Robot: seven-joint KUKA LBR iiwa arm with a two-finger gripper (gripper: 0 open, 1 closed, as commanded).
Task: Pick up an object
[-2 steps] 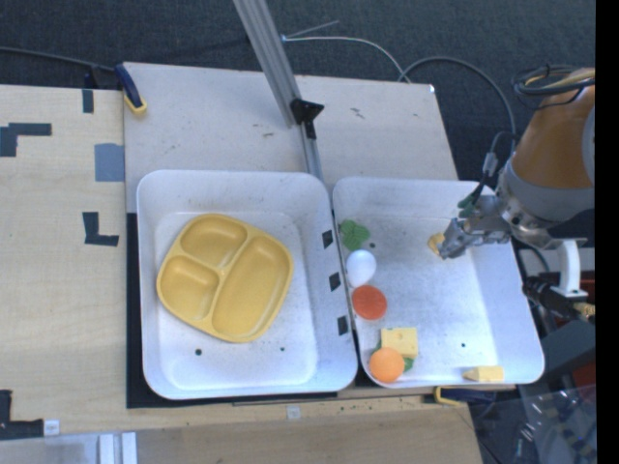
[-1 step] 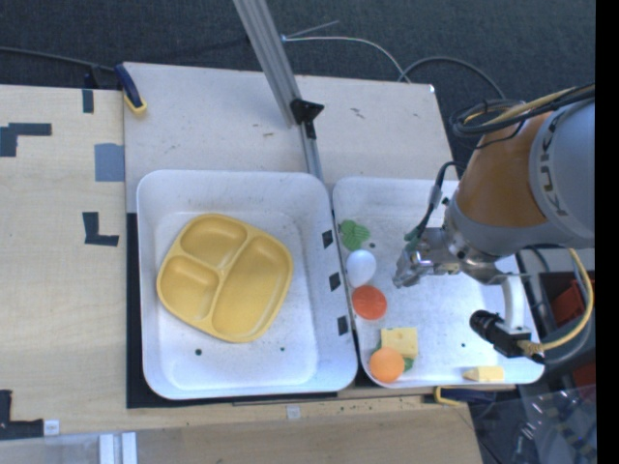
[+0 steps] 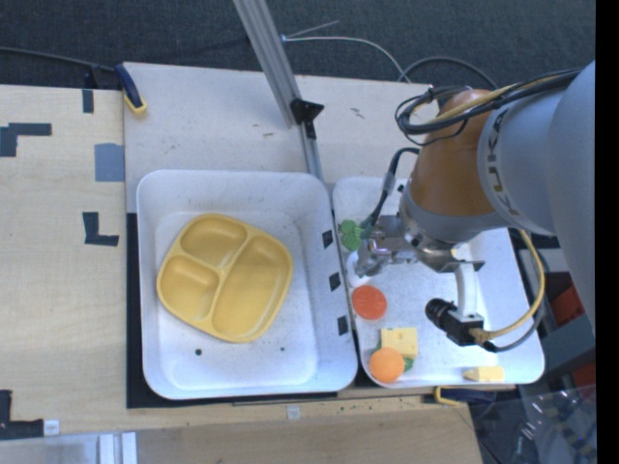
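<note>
1. Seemingly light, smooth and round, the red-orange ball (image 3: 368, 303) lies in the right bin (image 3: 503, 259), just below the tool (image 3: 368, 256).
2. Take hold across its middle; tool opening: cannot tell.

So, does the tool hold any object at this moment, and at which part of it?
It cannot be told. The tool is low in the right bin, beside a green object and above the red-orange round object, but no object shows in it.

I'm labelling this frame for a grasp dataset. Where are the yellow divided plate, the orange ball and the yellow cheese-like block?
yellow divided plate (image 3: 224, 276): camera view, on the ridge between its compartments.
orange ball (image 3: 387, 364): camera view, centre of its top.
yellow cheese-like block (image 3: 399, 340): camera view, middle of its upper face.
</note>
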